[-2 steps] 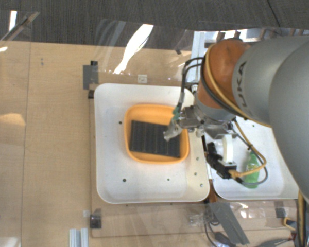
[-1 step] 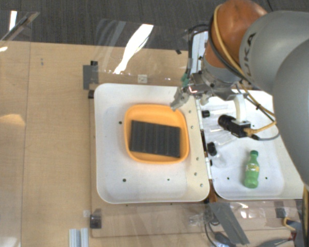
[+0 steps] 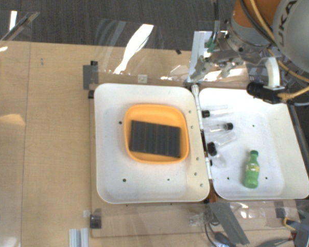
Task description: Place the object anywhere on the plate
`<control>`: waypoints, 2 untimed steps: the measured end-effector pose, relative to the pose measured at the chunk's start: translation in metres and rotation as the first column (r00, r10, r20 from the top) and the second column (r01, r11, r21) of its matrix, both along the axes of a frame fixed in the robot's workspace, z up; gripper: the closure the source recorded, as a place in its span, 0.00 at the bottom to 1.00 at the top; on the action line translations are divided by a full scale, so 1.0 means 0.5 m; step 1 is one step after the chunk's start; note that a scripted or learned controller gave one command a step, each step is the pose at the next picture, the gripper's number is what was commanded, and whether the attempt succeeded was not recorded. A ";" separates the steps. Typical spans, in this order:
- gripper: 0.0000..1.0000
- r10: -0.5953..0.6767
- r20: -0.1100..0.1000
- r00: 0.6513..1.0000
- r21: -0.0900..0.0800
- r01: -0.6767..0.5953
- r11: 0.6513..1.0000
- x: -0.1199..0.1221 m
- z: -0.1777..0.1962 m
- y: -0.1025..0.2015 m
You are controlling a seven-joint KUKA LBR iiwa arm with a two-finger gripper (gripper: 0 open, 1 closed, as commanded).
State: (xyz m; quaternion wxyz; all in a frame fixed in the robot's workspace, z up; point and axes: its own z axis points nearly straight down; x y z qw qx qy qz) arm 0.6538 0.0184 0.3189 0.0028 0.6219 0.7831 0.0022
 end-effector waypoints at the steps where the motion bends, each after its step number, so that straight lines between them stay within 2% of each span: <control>1: 1.00 0.010 0.003 1.000 -0.001 -0.010 1.000 0.002 0.021 0.006; 2: 1.00 0.073 -0.004 0.997 0.000 -0.073 0.997 -0.049 -0.268 -0.009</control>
